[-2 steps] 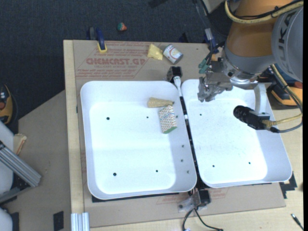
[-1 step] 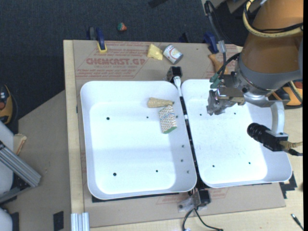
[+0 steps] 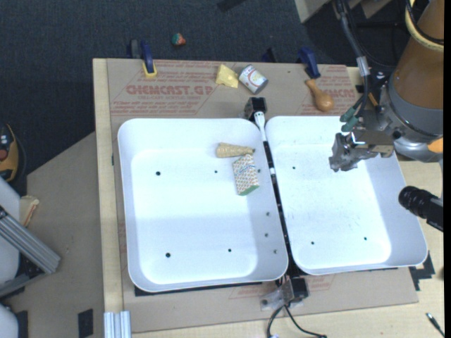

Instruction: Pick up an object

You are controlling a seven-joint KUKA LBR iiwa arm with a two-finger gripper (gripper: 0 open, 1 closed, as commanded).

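Note:
The left bin (image 3: pixel 141 210) holds two objects near its upper right: a tan cone-like piece (image 3: pixel 233 150) and, just below it, a patterned green-and-white packet (image 3: pixel 244 174). My gripper (image 3: pixel 343 159) hangs over the upper right part of the right bin (image 3: pixel 352 245), well away from both objects. Nothing shows between its fingers.
On the board behind the bins lie a yellow block (image 3: pixel 226 77), a small white-and-grey can (image 3: pixel 253 79) and a wooden pear-shaped piece (image 3: pixel 320 96). Blue clamps (image 3: pixel 147 56) hold the board's back edge. A black cylinder (image 3: pixel 423 205) juts in at the right.

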